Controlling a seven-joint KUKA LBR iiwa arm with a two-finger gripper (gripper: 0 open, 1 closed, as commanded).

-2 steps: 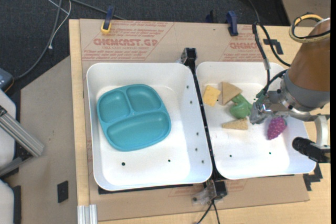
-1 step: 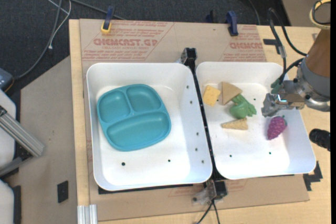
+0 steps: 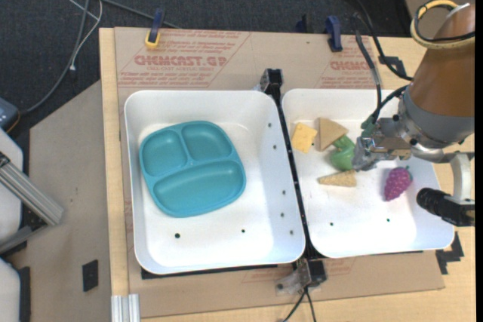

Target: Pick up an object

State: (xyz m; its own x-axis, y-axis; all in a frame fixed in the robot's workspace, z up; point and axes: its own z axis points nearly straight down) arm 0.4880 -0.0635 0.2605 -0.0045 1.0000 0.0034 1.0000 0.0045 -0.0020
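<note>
The gripper (image 3: pixel 365 154) is low in the right bin (image 3: pixel 377 237), its tip right beside the green toy (image 3: pixel 342 153); whether the jaws stand wide or narrow I cannot tell, since the grey wrist hides them; nothing shows clamped in them. The green toy lies left of the tip, touching or nearly so; the tan wedge (image 3: pixel 329 133) sits just beyond it on the far side, the yellow block (image 3: pixel 304 138) further left, the pale wedge (image 3: pixel 338 179) just nearer, the purple grapes (image 3: pixel 397 183) to the right. The left bin (image 3: pixel 151 237) bears a teal divided plate (image 3: pixel 193 167), well apart. The step in hand looks like the descent onto the green toy; the next move calls for closing squarely on it without catching the crowding wedges, then a straight lift.
</note>
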